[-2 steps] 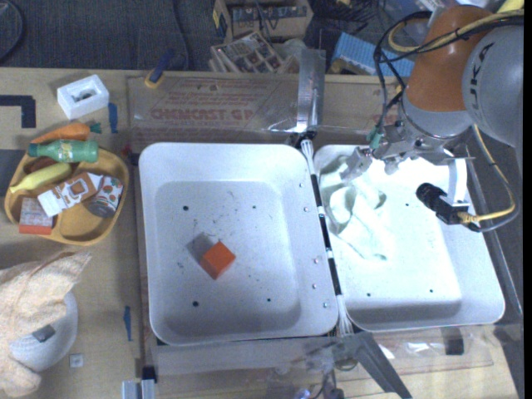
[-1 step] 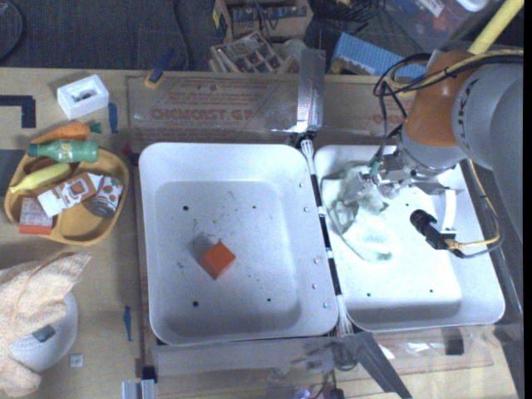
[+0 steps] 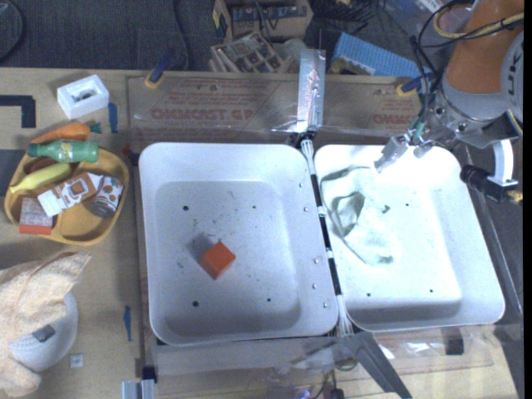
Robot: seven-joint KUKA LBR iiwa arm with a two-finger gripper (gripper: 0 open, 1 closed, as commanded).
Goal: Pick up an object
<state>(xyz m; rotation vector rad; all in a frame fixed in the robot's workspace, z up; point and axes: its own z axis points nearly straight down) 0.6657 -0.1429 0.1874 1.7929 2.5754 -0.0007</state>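
An orange cube (image 3: 219, 259) lies on the floor of the left bin (image 3: 166, 173), a little left of its centre, with a small dark shadow beside it. A clear, crumpled plastic piece (image 3: 356, 216) rests in the left half of the right bin (image 3: 474, 248). My gripper (image 3: 402, 148) hangs over the far edge of the right bin, up and to the right of the plastic piece and far from the cube. Nothing is visibly held in it. The grey arm with its orange band (image 3: 486, 48) comes in from the top right.
A yellow bowl (image 3: 83, 227) with toy food and packets sits left of the bins, a white box (image 3: 83, 96) behind it. A cloth and a white object (image 3: 37, 331) lie at the lower left. Cables and boxes crowd the floor behind the bench.
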